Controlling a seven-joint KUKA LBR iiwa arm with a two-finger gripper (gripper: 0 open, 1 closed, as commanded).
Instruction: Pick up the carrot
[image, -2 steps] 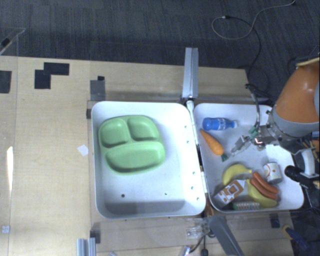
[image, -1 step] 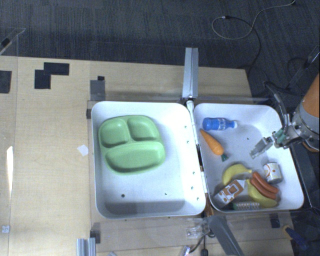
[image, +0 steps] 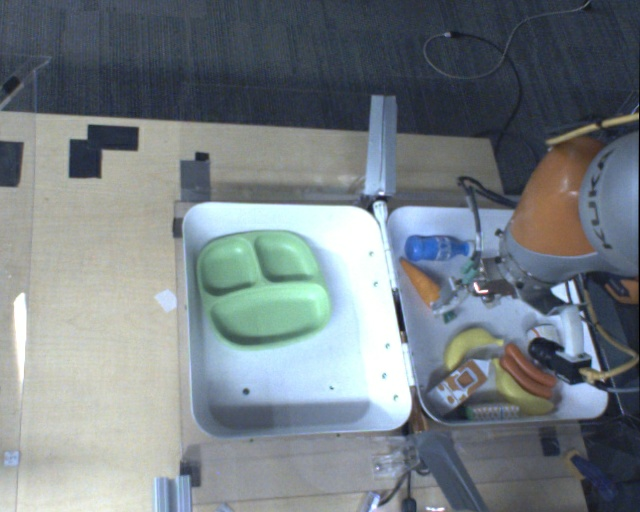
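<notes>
- Camera view shows the carrot (image: 422, 283) lying in the right bin (image: 590, 408), close to its left wall and toward the far-left corner, with its thick end nearest the far wall.
- Just beyond the carrot, along the far wall, lies one blue bottle (image: 437, 247).
- The gripper (image: 462, 287) hangs just right of the carrot, near it; whether it touches is unclear, and whether it is spread or pressed together I cannot tell.
- Handling, as a judgement: the carrot looks stiff, light and smooth, likely a toy, so it may roll or slip; a pinch across its thicker middle, square to its length, seems safest, minding the bin wall beside it.
- Count in the right bin: one carrot, one bottle, one banana (image: 470, 347), one reddish sausage-like piece (image: 527, 369), one small carton (image: 461, 384), and a yellow item near the front-right corner that is hard to name.
- Left bin (image: 350, 400): one green divided tray (image: 263, 286), toward its far-left area.
</notes>
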